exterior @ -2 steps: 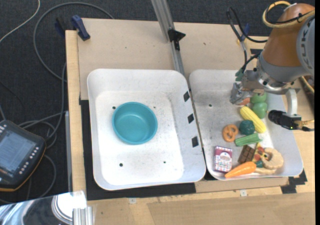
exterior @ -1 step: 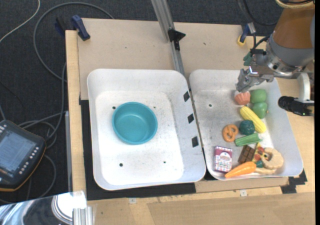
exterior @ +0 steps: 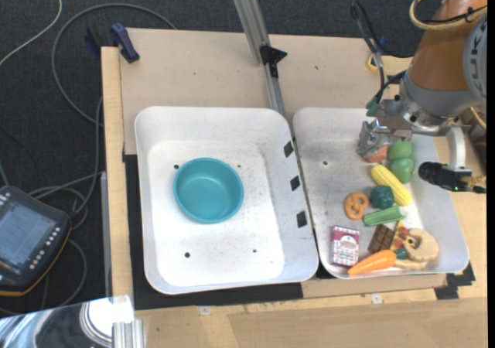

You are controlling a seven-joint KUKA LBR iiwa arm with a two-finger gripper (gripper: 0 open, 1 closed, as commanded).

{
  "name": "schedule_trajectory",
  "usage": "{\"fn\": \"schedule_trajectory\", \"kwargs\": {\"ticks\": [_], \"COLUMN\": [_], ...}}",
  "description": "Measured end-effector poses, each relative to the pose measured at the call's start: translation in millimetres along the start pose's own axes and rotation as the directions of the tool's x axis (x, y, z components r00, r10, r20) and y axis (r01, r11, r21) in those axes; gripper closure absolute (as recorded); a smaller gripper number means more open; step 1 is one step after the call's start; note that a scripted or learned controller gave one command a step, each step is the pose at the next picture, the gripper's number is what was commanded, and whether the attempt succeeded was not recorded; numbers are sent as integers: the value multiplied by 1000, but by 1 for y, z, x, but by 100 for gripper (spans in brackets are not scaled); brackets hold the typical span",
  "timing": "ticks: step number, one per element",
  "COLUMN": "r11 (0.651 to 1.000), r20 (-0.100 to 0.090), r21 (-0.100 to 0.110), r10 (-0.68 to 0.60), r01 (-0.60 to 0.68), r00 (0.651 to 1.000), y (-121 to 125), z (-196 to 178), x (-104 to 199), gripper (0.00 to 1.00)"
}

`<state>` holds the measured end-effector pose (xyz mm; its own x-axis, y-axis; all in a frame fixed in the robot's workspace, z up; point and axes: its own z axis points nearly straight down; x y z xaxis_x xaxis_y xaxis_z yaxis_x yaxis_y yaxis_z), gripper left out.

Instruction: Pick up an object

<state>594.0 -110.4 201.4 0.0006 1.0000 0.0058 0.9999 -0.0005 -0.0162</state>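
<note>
End effector position: lowered into the right bin at its upper end, just above an orange-red item; finger state cannot be determined. Adjacent items: green pepper, corn cob, pretzel, carrot. Left bin contents: teal bowl. Both bins sit on the bench.

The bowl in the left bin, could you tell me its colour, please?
The bowl is teal blue, seen in the camera view.
</note>
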Motion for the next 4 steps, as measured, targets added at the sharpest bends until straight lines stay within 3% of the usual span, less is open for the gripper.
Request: {"fn": "schedule_trajectory", "kwargs": {"ticks": [2, 3, 4], "r11": [1000, 1000, 1000], "r20": [0, -1, 1], "r21": [-7, 3, -9], "r10": [-7, -7, -8], "r01": [7, 7, 8], "r00": [1000, 1000, 1000], "y": [-12, -25, -33], "z": [-30, -36, -45], "x": [108, 152, 209], "gripper": [100, 100, 100]}}
